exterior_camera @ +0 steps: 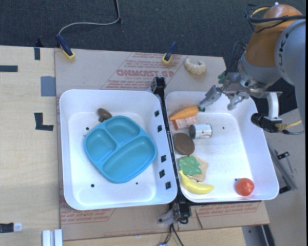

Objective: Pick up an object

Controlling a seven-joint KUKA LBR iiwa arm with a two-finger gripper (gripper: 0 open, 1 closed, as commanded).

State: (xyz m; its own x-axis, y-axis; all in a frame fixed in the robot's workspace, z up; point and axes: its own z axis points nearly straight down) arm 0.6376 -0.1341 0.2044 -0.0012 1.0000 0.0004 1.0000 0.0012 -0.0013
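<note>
My gripper (222, 99) hangs open over the back edge of the right bin (256, 152), its two fingers spread apart with nothing between them. Just left of its near finger (209, 97) lies an orange carrot (185, 112). Below the carrot rest a small silver can (200, 131) and a brown round cookie (184, 143). Toward the front of this bin are a green-topped sandwich piece (192, 166), a yellow banana (195, 184) and a red tomato (245, 186).
The left bin (74, 183) holds a blue divided plate (121, 148) and a small brown item (103, 114). A cream-coloured ring-shaped object (195, 66) lies on the cardboard behind the right bin. A black divider (163, 132) separates the bins.
</note>
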